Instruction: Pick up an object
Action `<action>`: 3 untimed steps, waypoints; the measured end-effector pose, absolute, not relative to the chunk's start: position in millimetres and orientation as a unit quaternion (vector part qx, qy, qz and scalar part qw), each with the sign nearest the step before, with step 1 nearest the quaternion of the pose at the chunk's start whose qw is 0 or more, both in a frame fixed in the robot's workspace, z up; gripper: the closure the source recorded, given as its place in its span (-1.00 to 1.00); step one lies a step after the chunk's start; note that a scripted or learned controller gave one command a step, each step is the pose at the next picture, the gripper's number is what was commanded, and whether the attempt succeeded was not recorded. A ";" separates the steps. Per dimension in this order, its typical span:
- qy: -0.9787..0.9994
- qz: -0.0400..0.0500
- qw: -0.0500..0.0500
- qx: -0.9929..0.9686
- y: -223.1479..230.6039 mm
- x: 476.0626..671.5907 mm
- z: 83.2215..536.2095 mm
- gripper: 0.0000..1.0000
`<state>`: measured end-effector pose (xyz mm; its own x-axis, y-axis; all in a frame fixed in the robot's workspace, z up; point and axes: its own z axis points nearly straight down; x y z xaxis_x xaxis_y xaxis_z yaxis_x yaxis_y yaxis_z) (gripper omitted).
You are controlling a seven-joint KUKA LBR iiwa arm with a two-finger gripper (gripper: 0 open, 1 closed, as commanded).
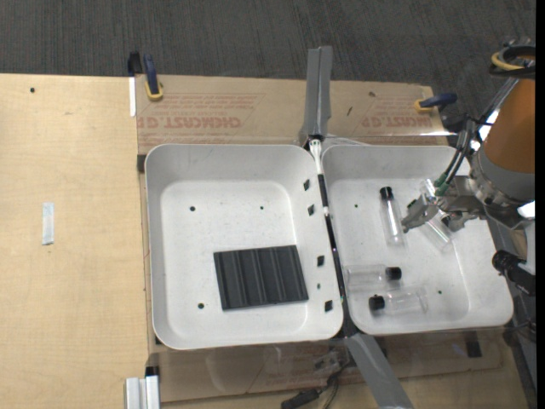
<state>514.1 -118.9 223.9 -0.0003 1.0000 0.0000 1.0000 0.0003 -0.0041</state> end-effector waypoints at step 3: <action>-0.718 0.001 0.002 -0.696 -185.6 580.2 99.3 1.00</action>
<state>580.2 -185.6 99.3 -0.0324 0.9995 0.0013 0.9995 0.0324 -0.0036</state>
